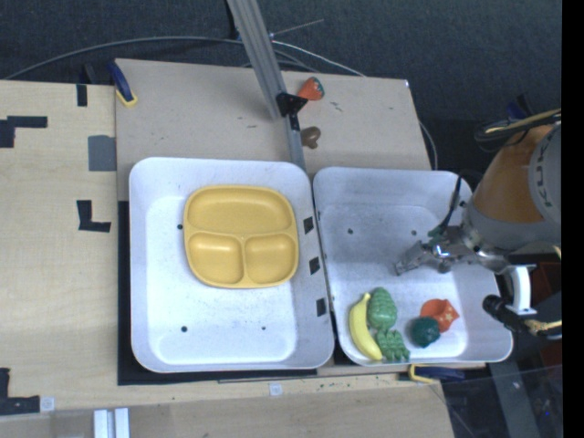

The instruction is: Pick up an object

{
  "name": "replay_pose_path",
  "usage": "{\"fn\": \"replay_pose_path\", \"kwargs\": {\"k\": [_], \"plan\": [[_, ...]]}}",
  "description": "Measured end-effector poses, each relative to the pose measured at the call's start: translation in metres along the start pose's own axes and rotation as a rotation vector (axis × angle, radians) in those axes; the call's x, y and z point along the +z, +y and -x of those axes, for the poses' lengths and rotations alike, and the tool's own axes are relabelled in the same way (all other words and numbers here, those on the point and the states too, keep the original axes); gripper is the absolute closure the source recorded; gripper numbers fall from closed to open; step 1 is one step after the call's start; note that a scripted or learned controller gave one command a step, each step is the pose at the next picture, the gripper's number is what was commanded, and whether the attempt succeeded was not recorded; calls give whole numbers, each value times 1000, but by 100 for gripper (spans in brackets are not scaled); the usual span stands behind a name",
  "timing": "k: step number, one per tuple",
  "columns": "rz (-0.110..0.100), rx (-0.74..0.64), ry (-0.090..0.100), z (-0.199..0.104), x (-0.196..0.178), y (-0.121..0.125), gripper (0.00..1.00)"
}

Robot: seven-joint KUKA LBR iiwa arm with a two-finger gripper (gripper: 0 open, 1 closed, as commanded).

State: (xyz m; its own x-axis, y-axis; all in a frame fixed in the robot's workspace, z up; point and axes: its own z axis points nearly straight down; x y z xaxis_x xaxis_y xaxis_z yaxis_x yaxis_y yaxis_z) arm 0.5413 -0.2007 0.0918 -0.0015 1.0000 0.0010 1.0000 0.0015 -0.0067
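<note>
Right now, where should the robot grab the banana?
Probably across the middle of the banana, coming straight down. It lies flat along the right bin's left wall, curved, with green vegetables against its right side, so fingers fit best at its upper-middle part.

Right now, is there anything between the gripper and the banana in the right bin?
No. In the camera view, only bare white bin floor lies between the gripper and the banana.

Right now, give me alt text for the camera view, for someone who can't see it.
A grey robot arm reaches from the right, its gripper over the right white bin, above a banana, green vegetables, a dark green ball and an orange-red toy at its near edge. The left white bin holds a yellow divided plate.
</note>
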Motion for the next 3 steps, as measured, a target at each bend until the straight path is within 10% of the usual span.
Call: {"fn": "replay_pose_path", "kwargs": {"k": [1,3], "plan": [[3,-1,0,0,-13,1,100],[12,-1,-3,-1,-115,4,100]]}}
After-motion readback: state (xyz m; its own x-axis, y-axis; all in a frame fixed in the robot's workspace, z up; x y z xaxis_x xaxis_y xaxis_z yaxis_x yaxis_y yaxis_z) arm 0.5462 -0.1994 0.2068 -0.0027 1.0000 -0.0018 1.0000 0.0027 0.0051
